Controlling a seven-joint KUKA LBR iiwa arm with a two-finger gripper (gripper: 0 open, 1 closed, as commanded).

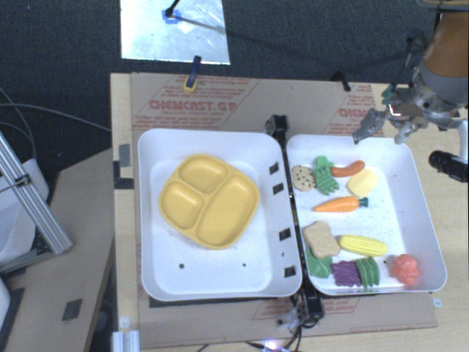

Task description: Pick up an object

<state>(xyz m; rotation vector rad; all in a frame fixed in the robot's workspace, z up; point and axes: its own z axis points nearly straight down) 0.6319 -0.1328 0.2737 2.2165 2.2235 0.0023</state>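
The right bin (421,196) holds several toy foods: a cookie (302,177), a green vegetable (325,174), a sausage (346,169), a pale yellow piece (362,182), a carrot (338,204), a bread slice (321,238), a corn cob (361,246), a purple piece (344,273) and a red fruit (405,268). My gripper (385,130) hangs over that bin's far edge, above and to the right of the sausage. Its two fingers are spread open with nothing between them.
The left bin (157,262) carries a yellow divided plate (209,200). A black hinge strip (287,196) runs between the bins. A shiny sheet (174,20) lies on the dark floor behind the bench, and a metal frame (29,196) stands at the left.
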